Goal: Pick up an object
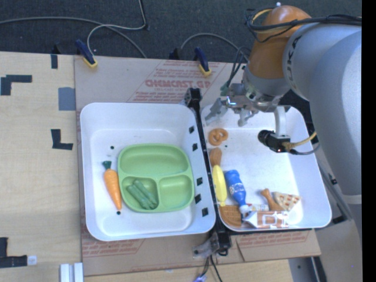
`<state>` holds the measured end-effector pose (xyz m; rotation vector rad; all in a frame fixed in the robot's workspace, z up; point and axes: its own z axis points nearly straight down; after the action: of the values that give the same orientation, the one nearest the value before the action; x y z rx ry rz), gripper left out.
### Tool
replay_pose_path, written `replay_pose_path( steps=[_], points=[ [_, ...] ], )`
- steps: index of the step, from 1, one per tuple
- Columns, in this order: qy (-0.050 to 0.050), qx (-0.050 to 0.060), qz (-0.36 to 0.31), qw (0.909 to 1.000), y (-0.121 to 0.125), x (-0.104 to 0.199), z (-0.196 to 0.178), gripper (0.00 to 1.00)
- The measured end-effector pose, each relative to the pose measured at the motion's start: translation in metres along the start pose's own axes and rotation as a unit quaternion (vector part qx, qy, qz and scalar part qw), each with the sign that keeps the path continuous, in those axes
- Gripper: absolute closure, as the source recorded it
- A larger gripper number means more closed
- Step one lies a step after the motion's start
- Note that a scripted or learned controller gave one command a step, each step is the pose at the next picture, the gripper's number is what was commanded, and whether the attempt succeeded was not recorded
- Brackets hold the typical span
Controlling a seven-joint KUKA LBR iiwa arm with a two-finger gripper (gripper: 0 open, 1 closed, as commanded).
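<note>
My gripper (229,115) hangs over the back left corner of the right bin (294,157), fingers spread and nothing between them. Just below it a brown pretzel (218,136) lies on the bin floor. Along the right bin's left wall sit a small brown piece (216,155), a yellow banana (220,184) and a blue bottle (235,186). At the front of that bin lie a brown cookie (230,217), a white carton (267,219) and a waffle piece (284,201).
The left bin (94,122) holds a green divided plate (156,177) with green beans (142,194) in one compartment, and a carrot (112,187) beside it. A black divider (200,151) runs between the bins. Blue clamps (86,53) grip the back edge.
</note>
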<state>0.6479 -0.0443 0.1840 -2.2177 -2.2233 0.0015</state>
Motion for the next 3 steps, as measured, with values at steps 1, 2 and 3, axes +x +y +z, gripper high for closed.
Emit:
replay_pose_path(
  steps=[1, 2, 3],
  points=[
    [0.000, 0.000, 0.000, 1.0000, 0.0000, -0.0002, -0.0001, 0.00],
    [0.000, 0.000, 0.000, 1.0000, 0.0000, -0.0002, -0.0001, 0.00],
    [0.000, 0.000, 0.000, 1.0000, -0.0061, -0.0068, -0.0001, 0.00]
  ],
)
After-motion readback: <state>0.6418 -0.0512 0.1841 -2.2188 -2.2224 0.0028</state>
